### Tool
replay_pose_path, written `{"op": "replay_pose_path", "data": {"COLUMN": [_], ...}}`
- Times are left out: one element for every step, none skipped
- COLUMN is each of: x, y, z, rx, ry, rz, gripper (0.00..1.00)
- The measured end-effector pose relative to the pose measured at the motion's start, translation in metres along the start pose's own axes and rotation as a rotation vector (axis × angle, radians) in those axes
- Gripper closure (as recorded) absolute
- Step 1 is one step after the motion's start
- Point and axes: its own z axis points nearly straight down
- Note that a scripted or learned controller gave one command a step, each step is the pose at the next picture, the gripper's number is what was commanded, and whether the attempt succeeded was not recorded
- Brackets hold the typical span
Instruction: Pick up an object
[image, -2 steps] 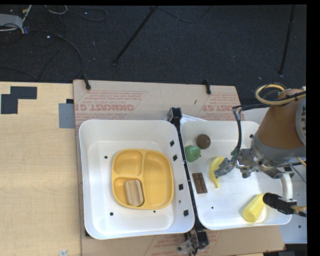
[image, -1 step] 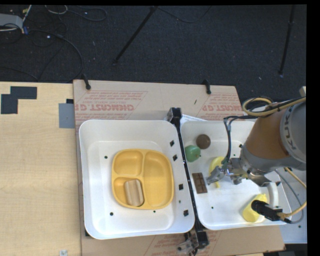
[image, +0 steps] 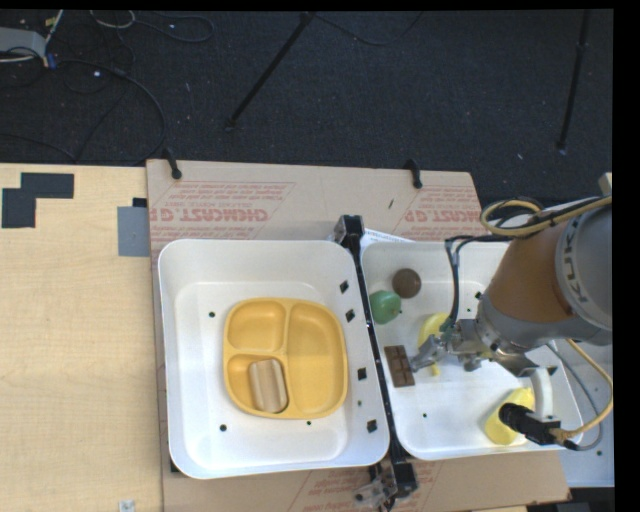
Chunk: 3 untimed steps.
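My gripper (image: 432, 352) hangs low over the middle of the right bin (image: 450, 425), with the grey and orange arm reaching in from the right. Just above it lies a small yellow object (image: 434, 326), partly hidden by the gripper. A brown rectangular block (image: 399, 366) lies just to its left. A green rounded object (image: 385, 305) sits by the bin's left wall, and a brown ball (image: 406, 282) rests behind it. Another yellow object (image: 499, 425) sits in the bin's near right corner. Nothing shows as held.
The left bin (image: 172, 300) holds a yellow divided plate (image: 310, 350) with a tan bread-like piece (image: 267, 385) in its near left compartment. A black divider (image: 365, 330) runs between the bins. Cables loop around the arm at right.
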Motion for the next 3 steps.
{"op": "replay_pose_path", "data": {"x": [-0.001,0.006,0.005], "y": [0.000,0.006,0.007], "z": [-0.011,-0.070,-0.123], "rx": [0.000,-0.007,-0.007], "ry": [0.000,-0.001,-0.002], "rz": [0.004,-0.003,-0.003], "gripper": [1.00,1.00,1.00]}}
